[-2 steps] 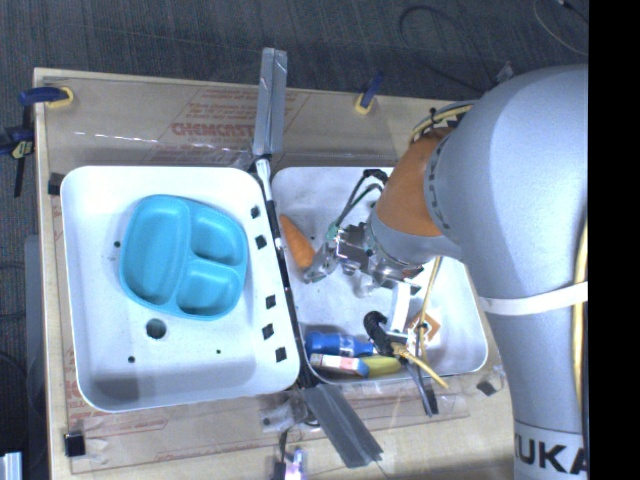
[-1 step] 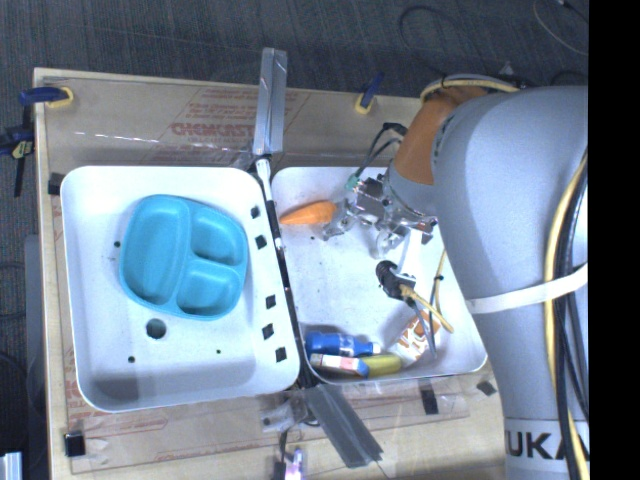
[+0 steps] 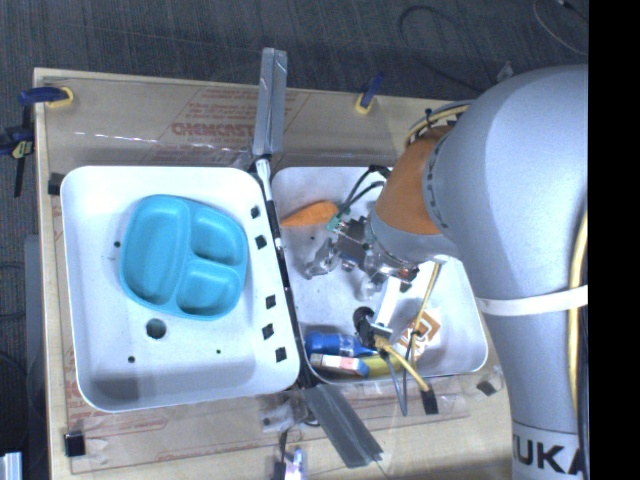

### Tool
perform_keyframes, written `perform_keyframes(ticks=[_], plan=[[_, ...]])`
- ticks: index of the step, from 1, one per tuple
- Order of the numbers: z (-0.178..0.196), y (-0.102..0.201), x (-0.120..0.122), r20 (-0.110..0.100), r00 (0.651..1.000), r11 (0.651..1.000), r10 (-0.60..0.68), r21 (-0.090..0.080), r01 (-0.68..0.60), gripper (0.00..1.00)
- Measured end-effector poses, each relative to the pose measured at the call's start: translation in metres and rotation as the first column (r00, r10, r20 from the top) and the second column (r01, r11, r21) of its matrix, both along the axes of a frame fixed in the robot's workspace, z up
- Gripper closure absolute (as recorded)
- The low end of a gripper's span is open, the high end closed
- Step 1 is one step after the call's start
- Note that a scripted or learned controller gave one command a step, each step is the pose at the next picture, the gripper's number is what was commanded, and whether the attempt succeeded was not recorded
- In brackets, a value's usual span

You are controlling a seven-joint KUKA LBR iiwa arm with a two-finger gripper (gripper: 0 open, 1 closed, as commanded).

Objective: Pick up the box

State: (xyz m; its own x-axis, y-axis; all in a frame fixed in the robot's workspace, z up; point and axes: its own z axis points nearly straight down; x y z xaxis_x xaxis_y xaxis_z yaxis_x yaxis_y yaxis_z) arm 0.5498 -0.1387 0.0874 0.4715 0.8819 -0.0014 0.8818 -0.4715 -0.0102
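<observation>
At the near rim of the right bin (image 3: 478,353) lies the box (image 3: 335,346), flat and lengthwise along the wall. It is blue with a white patch, and a yellow and red strip beside it may be a second item. Its right end is lost in a clutter of small things and wires. Just beyond, the gripper (image 3: 338,256) hangs low over the bin floor, apart from the box; its metal parts blur together, so I cannot tell whether the claw is apart or together. The grey arm (image 3: 520,188) hides the bin's right half. Farther back lies an orange object (image 3: 308,214), its shape unclear.
</observation>
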Motion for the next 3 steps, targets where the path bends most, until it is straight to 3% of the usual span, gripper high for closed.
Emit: perform_keyframes(ticks=[1, 2, 3], plan=[[0.0, 0.007, 0.053, 0.001, 0.985, 0.985, -0.173, -0.002, 0.173, 0.0], [0.005, 0.01, 0.052, -0.01, 0.987, 0.987, -0.161, -0.002, 0.161, 1.0], [0.001, -0.01, -0.003, 0.002, 0.989, 0.989, 0.148, 0.0, -0.148, 1.0]])
